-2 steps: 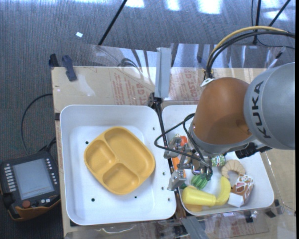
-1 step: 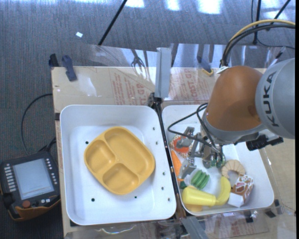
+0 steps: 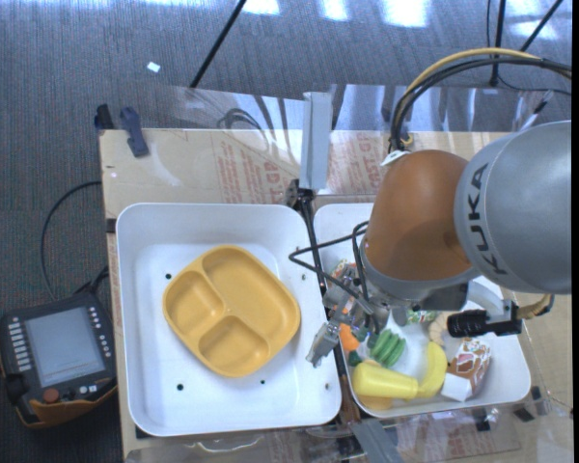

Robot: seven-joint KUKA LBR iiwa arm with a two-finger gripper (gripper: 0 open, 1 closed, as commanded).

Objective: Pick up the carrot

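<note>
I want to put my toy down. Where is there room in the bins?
The left bin has bare floor around the yellow plate. The right bin is crowded with the carrot, banana, other food and the gripper.

— Room in the left bin (image 3: 135, 258)?
— Plenty along the white floor around the yellow divided plate (image 3: 232, 309).
— And the right bin (image 3: 521, 379)?
— Crowded: carrot (image 3: 349, 339) hemmed by green vegetable (image 3: 388, 347), banana (image 3: 432, 368) and yellow piece (image 3: 384, 382). Overhung by the arm (image 3: 463, 230), gripper (image 3: 340, 324) just beside.
</note>
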